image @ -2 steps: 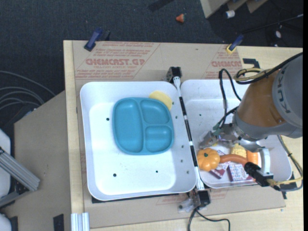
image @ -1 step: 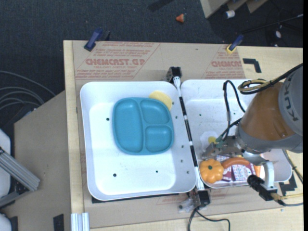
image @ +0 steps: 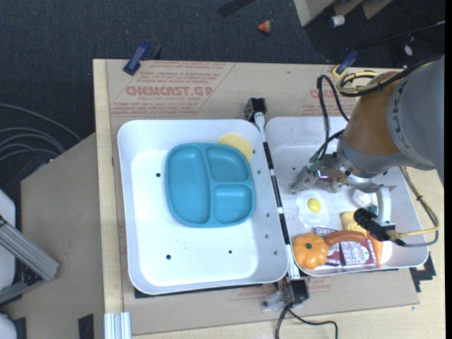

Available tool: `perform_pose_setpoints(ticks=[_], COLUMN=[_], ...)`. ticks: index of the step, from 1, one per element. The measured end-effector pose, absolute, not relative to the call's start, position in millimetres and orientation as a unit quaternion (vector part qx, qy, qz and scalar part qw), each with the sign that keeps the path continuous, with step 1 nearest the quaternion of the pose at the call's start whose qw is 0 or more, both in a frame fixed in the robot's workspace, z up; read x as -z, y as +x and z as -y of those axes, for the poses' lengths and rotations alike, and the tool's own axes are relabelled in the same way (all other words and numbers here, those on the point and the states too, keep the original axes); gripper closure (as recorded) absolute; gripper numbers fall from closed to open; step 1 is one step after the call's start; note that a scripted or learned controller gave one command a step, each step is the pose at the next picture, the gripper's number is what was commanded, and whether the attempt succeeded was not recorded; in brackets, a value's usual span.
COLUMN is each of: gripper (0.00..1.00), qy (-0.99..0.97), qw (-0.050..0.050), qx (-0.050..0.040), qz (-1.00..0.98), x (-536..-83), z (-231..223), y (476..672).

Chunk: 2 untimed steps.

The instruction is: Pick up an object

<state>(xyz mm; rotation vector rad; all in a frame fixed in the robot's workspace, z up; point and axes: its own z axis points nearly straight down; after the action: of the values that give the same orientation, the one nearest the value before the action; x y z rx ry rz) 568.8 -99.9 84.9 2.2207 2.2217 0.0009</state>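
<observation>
With jaws' state untellable, the gripper (image: 305,181) is being hovered beside the fried egg (image: 311,206), risking a miss.

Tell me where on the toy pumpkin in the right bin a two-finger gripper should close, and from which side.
Judging by its pose, come straight down on the pumpkin and close across its round orange body. It sits in the right bin's near corner, by the wall, with the ketchup packet against its right side, so a side approach looks blocked. The gripper is further back, above the fried egg.
</observation>
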Motion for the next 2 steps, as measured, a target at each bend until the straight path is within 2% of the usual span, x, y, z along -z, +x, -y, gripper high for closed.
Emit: perform_pose_setpoints(ticks=[1,2], gripper=[0.00,0.00], qy=[0.707,0.707], qw=[0.001,-0.001], qx=[-0.0002,0.0007], qz=[-0.708,-0.707], x=[-85,-84], z=[99,104], y=[615.5,572.0])
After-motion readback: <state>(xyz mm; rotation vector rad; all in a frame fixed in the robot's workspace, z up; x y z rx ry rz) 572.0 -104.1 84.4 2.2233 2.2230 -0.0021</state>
